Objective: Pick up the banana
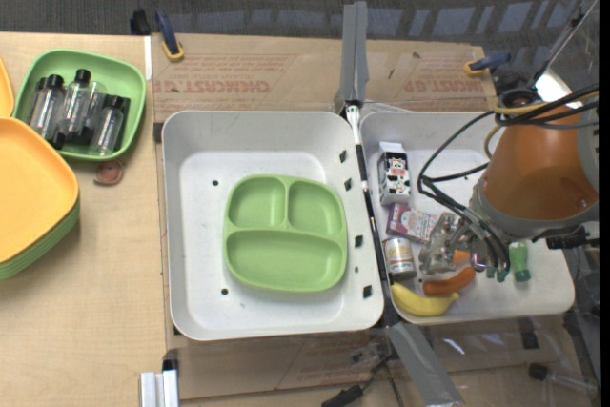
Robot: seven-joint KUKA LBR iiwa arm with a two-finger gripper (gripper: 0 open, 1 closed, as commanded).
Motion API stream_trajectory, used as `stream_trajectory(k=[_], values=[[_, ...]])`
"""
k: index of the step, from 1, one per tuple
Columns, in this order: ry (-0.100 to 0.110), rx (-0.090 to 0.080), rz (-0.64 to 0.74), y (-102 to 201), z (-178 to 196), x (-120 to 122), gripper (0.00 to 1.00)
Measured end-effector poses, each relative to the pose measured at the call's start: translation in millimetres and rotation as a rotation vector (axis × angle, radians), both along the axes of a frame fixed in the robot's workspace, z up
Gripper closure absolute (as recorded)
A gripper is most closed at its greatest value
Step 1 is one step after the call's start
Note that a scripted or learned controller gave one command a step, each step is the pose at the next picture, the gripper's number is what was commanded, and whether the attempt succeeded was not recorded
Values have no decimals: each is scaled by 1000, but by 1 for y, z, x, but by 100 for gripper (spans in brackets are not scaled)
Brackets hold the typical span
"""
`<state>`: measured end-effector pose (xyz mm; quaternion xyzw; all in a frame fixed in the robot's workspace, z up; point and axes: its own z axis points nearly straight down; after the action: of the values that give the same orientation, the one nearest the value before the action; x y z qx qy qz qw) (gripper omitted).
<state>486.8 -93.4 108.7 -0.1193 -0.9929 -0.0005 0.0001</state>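
While the gripper (pixel 446 253) is held low in the right bin (pixel 548 295), whether its fingers are apart or together cannot be told. The banana (pixel 422 302) is seen at the bin's near edge, just below the gripper, beside a small can (pixel 399 256).

Red print runs upside down along the cardboard sheet (pixel 286 76) in the upper middle of the frame; it looks like "OKMONT", though too blurred to confirm.

One fixed camera looks slantwise down on both bins (pixel 181 234)
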Motion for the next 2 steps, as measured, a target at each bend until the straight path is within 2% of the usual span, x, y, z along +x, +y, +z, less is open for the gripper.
stream_trajectory(k=[1, 2], values=[[-2, -1, 191, -2, 286, -8, 100], [-3, 0, 580, 39, 215, 37, 100]])
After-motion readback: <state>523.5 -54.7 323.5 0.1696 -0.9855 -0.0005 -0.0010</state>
